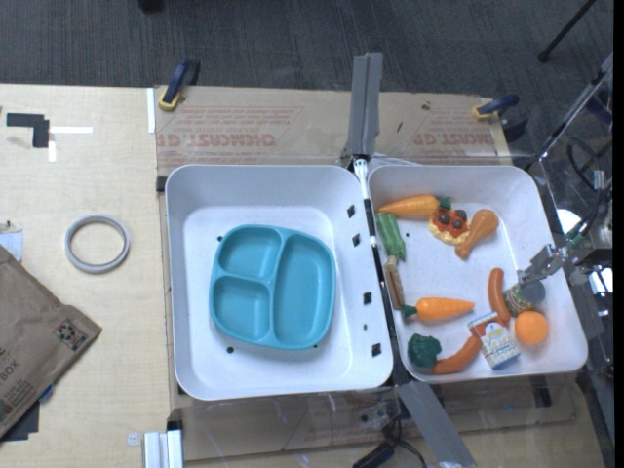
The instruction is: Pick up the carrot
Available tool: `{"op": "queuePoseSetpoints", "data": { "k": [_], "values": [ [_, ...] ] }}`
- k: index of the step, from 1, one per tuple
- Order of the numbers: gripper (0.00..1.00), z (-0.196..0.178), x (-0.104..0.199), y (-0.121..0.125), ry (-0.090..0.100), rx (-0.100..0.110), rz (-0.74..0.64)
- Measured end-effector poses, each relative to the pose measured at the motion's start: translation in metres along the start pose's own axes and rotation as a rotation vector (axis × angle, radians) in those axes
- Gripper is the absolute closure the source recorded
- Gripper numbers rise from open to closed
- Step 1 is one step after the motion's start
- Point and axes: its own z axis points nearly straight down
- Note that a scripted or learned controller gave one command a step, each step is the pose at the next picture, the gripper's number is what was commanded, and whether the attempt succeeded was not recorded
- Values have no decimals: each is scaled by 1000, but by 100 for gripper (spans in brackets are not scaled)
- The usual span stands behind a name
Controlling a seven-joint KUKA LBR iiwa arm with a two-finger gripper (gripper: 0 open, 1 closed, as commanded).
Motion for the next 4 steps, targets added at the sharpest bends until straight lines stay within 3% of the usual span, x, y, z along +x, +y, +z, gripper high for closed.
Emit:
{"op": "queuePoseSetpoints", "data": {
  "k": [1, 2, 3, 4],
  "values": [
    [0, 67, 60, 36, 0, 2, 127],
    [0, 123, 116, 34, -1, 1, 261],
    [100, 116, 115, 33, -1, 6, 264],
    [100, -16, 121, 66, -2, 0, -14]
  ]
}}
